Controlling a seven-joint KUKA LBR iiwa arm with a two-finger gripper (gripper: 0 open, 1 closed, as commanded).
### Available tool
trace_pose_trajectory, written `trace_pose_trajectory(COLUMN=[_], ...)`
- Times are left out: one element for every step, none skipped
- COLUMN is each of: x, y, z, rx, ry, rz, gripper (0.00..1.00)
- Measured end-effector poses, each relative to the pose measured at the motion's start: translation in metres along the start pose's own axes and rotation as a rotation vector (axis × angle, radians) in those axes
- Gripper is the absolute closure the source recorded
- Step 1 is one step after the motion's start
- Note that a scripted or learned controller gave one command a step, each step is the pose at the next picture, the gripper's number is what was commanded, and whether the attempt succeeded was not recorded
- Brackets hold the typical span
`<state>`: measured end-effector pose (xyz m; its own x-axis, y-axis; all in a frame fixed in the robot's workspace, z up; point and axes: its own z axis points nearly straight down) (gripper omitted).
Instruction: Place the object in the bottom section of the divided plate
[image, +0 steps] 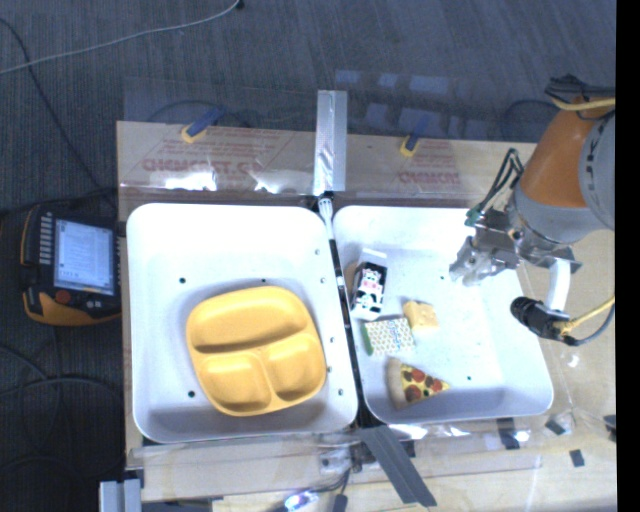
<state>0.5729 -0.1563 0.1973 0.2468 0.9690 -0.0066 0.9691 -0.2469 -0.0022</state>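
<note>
Yellow divided plate (257, 347) sits in the left bin (150, 300); the claw (480, 262) hovers over the right bin (500, 390), its state unclear.

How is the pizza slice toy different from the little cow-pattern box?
The triangular pizza slice toy is tan with red dots; the small black-and-white cow-pattern box is rectangular. The pizza slice lies near the bottom edge of the right white bin; the box sits higher, close to the bin's left wall. Both are small toys inside that bin.

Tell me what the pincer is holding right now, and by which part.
Nothing visible: the pincer hangs over the right bin, apart from the toys lying there.
</note>
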Motion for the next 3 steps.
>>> trace_pose_trajectory(x=[-0.004, 0.081, 0.059], y=[-0.012, 0.060, 0.023], z=[0.002, 0.105, 0.072], rx=[0.002, -0.016, 0.001], ry=[0.006, 0.008, 0.003], rz=[0.116, 0.221, -0.059], gripper=[1.00, 1.00, 1.00])
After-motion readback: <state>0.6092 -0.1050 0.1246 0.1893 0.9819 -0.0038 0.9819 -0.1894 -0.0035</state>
